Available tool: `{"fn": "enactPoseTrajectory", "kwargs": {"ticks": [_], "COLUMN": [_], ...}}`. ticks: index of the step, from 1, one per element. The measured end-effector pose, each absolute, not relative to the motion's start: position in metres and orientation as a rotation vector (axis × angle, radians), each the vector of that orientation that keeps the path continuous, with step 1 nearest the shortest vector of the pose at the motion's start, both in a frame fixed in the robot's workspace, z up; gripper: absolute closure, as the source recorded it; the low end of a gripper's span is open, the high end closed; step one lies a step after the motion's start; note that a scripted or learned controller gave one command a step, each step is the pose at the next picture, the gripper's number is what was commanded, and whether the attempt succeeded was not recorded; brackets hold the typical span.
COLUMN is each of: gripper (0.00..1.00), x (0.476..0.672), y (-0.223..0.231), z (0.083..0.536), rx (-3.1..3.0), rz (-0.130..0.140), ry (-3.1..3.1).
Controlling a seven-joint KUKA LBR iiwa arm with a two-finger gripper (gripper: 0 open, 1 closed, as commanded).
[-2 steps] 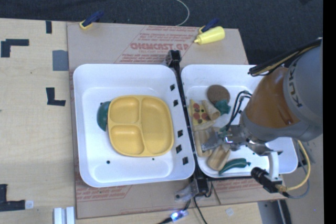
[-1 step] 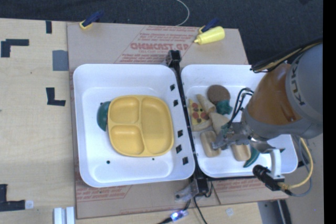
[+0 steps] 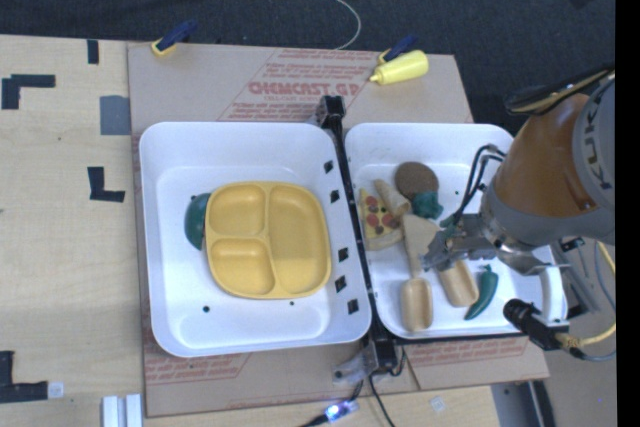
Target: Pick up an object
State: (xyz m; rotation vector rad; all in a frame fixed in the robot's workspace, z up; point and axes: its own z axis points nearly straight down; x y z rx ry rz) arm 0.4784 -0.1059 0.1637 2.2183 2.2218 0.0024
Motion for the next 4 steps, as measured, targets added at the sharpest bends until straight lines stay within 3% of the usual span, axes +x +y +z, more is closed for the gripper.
{"fn": "enactPoseTrajectory", "kwargs": {"ticks": [1,2,4], "gripper": [1.00,1.00,1.00], "x": [0.487,0.487,0.502], "y": [-0.107,-0.106,0.008], "z": [0.218,0.224,0.231], "rx": [2.217,2.221,2.215], "rz": [0.003,-0.001,-0.001], "ry": [2.221,2.224,2.233]}}
